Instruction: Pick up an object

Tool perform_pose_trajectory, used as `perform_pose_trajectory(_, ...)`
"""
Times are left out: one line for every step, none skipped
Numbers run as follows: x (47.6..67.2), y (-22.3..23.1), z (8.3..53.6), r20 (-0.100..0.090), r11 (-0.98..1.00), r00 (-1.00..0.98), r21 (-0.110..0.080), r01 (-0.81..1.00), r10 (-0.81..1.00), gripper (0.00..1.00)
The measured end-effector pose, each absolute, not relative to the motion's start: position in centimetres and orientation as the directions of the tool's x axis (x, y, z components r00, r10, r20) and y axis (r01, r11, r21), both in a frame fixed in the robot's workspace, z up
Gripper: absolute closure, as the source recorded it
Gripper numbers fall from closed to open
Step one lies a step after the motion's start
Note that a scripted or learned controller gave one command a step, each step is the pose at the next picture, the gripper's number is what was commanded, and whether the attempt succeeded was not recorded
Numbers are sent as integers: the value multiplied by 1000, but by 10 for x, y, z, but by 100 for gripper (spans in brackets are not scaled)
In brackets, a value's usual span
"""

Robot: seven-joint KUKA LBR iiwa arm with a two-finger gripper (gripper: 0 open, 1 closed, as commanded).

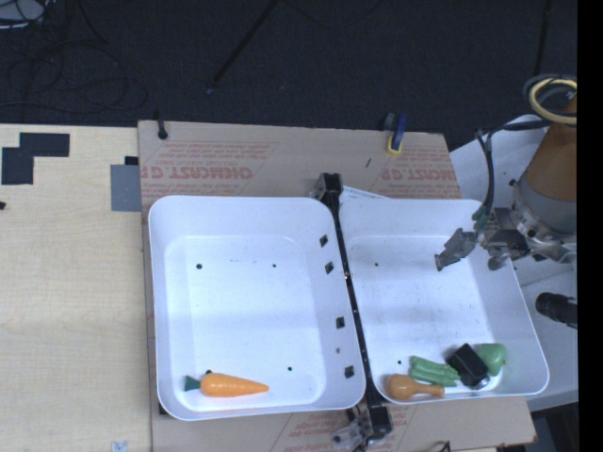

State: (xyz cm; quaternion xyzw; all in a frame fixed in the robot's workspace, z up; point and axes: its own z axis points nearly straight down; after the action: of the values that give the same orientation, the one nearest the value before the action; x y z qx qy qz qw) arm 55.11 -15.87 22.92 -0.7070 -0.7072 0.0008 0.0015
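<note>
An orange toy carrot (233, 385) with a green top lies at the front of the left bin (170, 217). In the right bin (405, 217), at its front right corner, sit a green toy vegetable (432, 371), a black block (468, 364), a green rounded piece (492, 354) and an orange-tan pear-like toy (412, 387). My gripper (476, 249) hangs over the right bin's right side, well behind those toys, with its two fingers spread and nothing between them.
The bins rest on a cardboard sheet (283, 158) on the bench. A black clip strip (341, 290) runs between the bins. A blue and yellow clamp (396, 133) sits at the cardboard's back edge. Cables trail near the arm (551, 172).
</note>
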Motion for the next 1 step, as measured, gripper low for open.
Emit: perform_pose_trajectory(603,-212,514,-8,4,-4,16,1000,1000,0)
